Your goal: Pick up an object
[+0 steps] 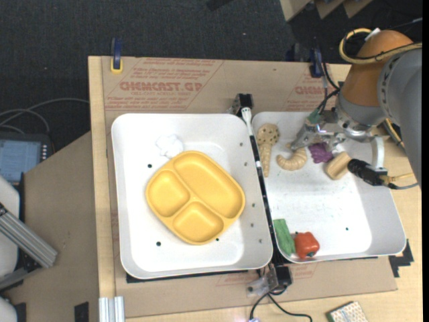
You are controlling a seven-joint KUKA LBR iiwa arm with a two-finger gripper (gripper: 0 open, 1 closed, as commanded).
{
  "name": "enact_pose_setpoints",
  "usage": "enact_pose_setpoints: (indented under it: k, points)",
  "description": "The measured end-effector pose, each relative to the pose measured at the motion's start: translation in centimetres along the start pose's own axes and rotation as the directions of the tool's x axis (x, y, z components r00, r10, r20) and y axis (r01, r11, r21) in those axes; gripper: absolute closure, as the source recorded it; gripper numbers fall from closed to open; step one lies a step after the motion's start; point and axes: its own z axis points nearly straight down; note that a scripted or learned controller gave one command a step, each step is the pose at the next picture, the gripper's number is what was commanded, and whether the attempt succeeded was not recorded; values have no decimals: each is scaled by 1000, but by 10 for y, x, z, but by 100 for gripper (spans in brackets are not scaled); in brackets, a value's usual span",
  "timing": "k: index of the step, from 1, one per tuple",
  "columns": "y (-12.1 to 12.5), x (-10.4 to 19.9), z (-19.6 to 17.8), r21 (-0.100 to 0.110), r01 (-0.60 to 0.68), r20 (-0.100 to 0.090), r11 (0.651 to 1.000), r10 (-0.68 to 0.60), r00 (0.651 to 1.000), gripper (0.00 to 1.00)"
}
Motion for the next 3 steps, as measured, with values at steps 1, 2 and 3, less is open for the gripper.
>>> enact_pose_setpoints:
  k: [1, 2, 3]
  points:
    - [14, -54, -1, 0, 6, -10, 1000, -6, 1000, 0]
    - [-111, -66, 0, 4, 3, -12, 1000, -3, 1000, 0]
    - [-106, -67, -9, -4, 4, -3, 1000, -4, 1000, 100]
